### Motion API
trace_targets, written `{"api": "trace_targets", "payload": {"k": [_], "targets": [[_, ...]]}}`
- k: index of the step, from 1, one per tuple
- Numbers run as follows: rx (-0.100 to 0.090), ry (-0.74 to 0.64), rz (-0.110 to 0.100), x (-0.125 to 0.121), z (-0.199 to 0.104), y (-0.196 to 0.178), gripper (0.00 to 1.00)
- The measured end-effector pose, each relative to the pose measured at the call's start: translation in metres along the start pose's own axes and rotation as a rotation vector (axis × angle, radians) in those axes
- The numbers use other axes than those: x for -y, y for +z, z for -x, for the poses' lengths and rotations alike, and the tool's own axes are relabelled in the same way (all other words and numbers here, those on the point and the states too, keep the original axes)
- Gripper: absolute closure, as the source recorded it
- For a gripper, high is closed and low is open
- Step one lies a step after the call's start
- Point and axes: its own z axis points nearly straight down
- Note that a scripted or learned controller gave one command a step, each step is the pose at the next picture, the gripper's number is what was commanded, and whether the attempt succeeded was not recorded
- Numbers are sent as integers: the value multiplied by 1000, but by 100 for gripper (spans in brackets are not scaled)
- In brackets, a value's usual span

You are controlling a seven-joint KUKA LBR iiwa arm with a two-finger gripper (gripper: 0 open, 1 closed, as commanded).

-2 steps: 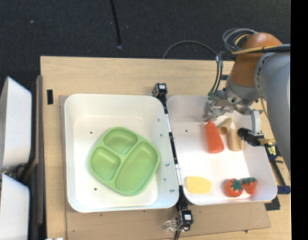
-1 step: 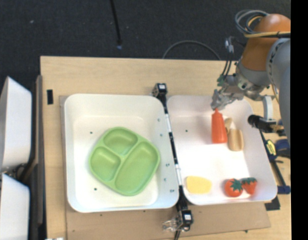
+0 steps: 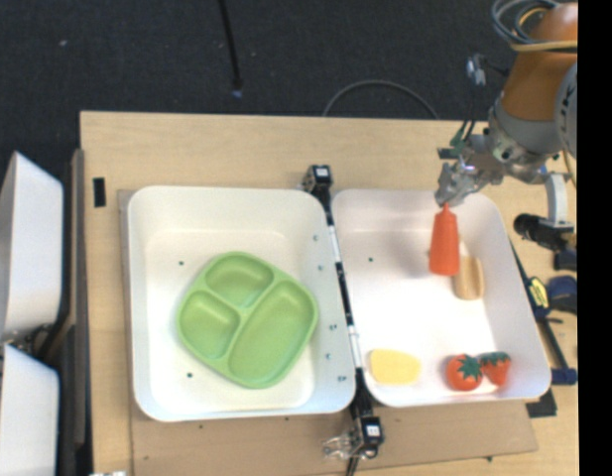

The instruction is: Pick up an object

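Your gripper hangs over the far edge of the right bin, at the end of the grey arm whose orange band sits above the wrist. Directly below the fingertips you find an orange carrot-shaped object, standing roughly upright with its narrow top meeting the tip of the gripper. From this slanted view you cannot tell whether the top of that object lies between the fingers or merely just beneath them, nor how far apart the fingers stand.

Just beside the lower part of the orange object, on the side toward the arm, lies a tan oblong piece, touching or nearly touching it. Well below the gripper, along the near wall of the same bin, you see a yellow rounded item and, closer to the arm's side, two red tomato-like items with green tops resting against each other.

Away from the gripper, across the divider where the two bins meet, the left bin carries a green sectioned plate with three compartments, lying flat near its middle. Both bins rest on a light wooden bench. A dark cable loops on the floor beyond the bench's far edge.
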Motion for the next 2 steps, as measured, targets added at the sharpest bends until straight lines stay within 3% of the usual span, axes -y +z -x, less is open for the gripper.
{"api": "trace_targets", "payload": {"k": [1, 2], "targets": [[0, -7, 2, 6, -6, -58, 100], [0, -9, -6, 15, -62, -45, 100]]}}
